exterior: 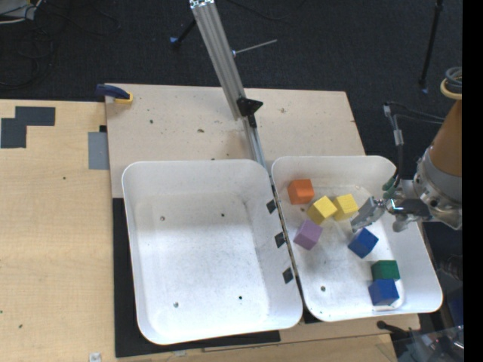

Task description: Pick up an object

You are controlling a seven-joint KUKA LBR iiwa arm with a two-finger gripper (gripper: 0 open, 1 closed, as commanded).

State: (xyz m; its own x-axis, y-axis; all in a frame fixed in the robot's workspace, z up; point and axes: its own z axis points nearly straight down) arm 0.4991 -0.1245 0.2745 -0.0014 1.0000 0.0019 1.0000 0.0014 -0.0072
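Right bin holding all the goods: orange cube near the top, two yellow cubes touching each other just below it, purple cube leaning by the divider, blue cube mid-bin, then a green cube and a second blue one stacked close in the near corner. Left bin just bare white on the wooden surface.

End effector hanging in from the right, just above and beside the mid-bin blue cube, near the yellow pair. Honestly can't tell if released or clenched, too blurry at this size; nothing visibly grasped.

Probably going for that blue cube. Looks like a small hard block, likely light, stiff, not fragile, maybe a bit slick on the faces. Sitting rotated, so best to line up on two opposite flat faces rather than corners, or expect it to squirt out. Decent clearance around it, unlike the touching yellows
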